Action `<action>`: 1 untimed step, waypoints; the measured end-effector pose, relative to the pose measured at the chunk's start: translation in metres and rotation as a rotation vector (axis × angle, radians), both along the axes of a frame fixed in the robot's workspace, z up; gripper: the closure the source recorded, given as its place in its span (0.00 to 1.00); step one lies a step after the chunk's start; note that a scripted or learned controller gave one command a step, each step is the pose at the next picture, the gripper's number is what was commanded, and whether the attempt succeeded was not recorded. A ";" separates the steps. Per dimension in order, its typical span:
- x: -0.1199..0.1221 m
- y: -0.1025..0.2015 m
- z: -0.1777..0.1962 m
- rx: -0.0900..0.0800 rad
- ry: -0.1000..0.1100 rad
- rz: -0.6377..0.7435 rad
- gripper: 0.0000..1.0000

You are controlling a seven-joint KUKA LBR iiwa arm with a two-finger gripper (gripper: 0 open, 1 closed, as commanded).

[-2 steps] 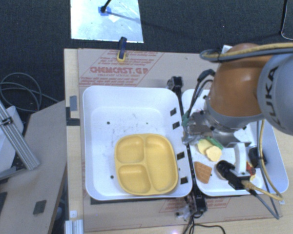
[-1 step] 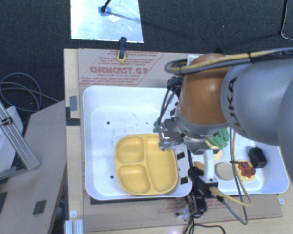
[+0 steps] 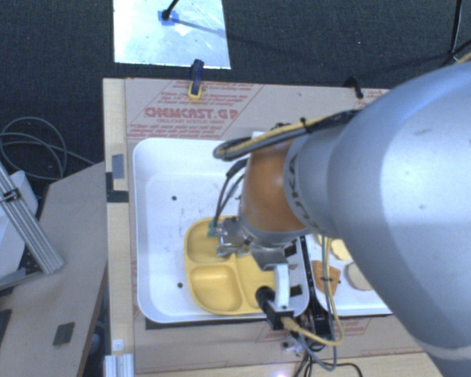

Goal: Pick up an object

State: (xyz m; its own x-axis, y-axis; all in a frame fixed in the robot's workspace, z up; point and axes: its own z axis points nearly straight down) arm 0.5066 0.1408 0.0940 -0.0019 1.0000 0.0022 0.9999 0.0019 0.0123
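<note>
Yellow divided tray (image 3: 220, 287) lies in view-left white bin (image 3: 158, 210), near front wall, partly under arm. Gripper (image 3: 232, 240) low over tray's far compartment; grip state cannot tell. Bin sits on brown CHEMCAST-printed board (image 3: 190, 113) on tabletop (image 3: 113, 132). Dark carpet (image 3: 47, 53), shiny sheet (image 3: 169, 23), cables (image 3: 31, 144) beyond.

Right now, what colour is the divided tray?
The tray is yellow, best seen in the camera view.

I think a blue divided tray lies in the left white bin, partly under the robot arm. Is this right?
Not quite: the colour is wrong. The camera view shows that the divided tray is yellow, not blue. The rest holds: it lies in the left white bin, partly under the arm.
</note>
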 end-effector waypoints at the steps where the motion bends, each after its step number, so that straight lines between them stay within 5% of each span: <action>1: 0.010 0.038 0.119 0.003 0.001 0.006 1.00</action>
